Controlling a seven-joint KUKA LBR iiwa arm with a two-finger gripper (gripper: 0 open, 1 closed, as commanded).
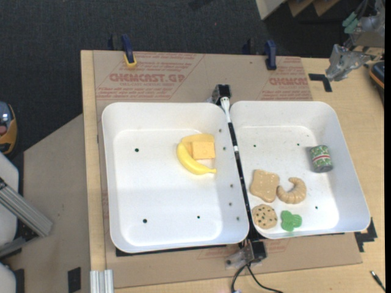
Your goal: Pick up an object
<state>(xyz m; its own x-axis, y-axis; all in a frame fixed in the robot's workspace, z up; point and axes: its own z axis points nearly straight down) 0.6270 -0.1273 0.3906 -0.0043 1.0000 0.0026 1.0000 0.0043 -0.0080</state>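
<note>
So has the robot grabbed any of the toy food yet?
Not yet. Nothing looks done: the banana and cheese block lie in the left bin; the can, bread slice, croissant, cookie and green piece lie in the right bin. The end effector sits at the top right, away from both. The whole pick is left.

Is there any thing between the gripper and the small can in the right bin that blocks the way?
Nothing visible does. The gripper is past the far right corner of the right bin. The can lies by itself near the right wall, apart from the croissant.
</note>
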